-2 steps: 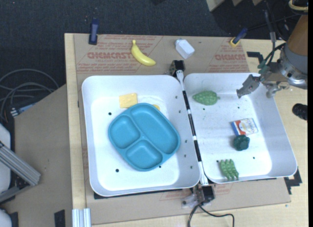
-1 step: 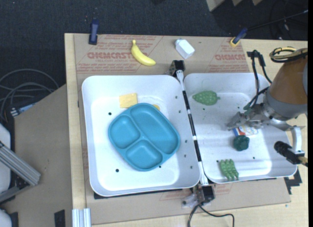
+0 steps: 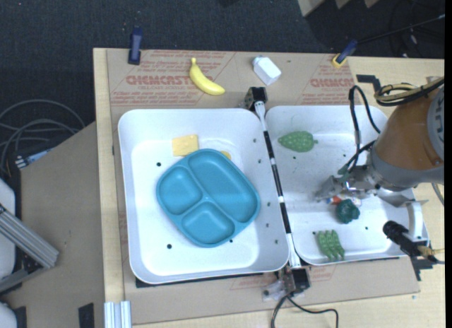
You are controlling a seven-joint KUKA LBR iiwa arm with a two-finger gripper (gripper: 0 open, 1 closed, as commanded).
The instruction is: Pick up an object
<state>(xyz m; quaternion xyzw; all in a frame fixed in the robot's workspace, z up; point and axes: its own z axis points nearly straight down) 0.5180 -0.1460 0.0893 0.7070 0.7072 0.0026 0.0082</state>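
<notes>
A blue divided plate [image 3: 205, 196] lies in the left bin [image 3: 134, 178], a yellow block [image 3: 185, 145] touching its far edge; in the right bin [image 3: 311, 118], the gripper [image 3: 339, 194] hovers just beside a dark teal object [image 3: 347, 211]; I cannot tell how its fingers stand.

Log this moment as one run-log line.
phase: reaching | gripper: low in right bin, beside dark teal object | grasp: unconfirmed | left bin: blue divided plate
</notes>
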